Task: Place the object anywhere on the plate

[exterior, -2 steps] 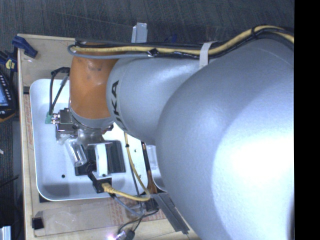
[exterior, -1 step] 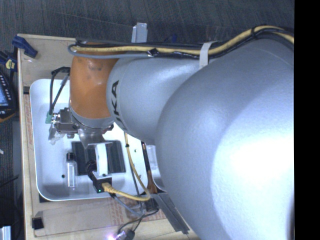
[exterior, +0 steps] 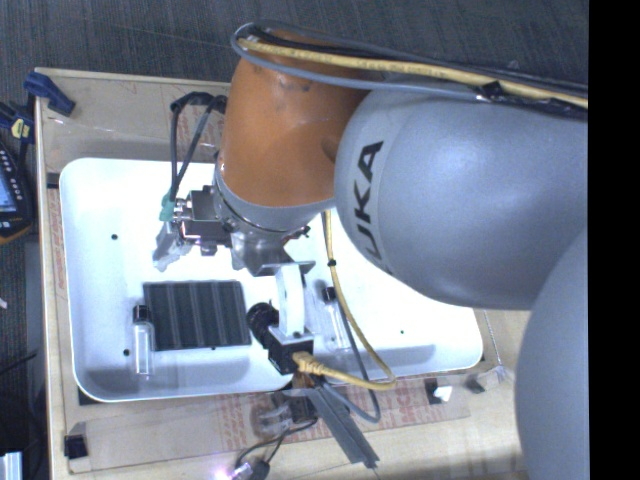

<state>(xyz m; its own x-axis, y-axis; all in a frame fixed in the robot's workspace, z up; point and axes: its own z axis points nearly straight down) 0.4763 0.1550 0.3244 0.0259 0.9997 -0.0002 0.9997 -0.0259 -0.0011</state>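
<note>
Over the white bin at the view's left, the grey arm with its orange band reached in from the right and hid much of the bench; the gripper hung low above the upper-left part of the bin floor, pointing toward the view's left; whether it was apart or together could not be told, since its tip was small and blurred against the white.

Nearer the camera, 1 dark ribbed slab lay flat on the bin floor, its ridges running from the near wall toward the far one; 1 small clear vial with a dark cap lay just beside the slab's left edge, lengthwise along it. Both sat apart from the gripper, below it in the view, the slab's upper-left corner being the nearest point to it. Which of the 2 was the task's object could not be told; each rested on the bin floor.
</note>
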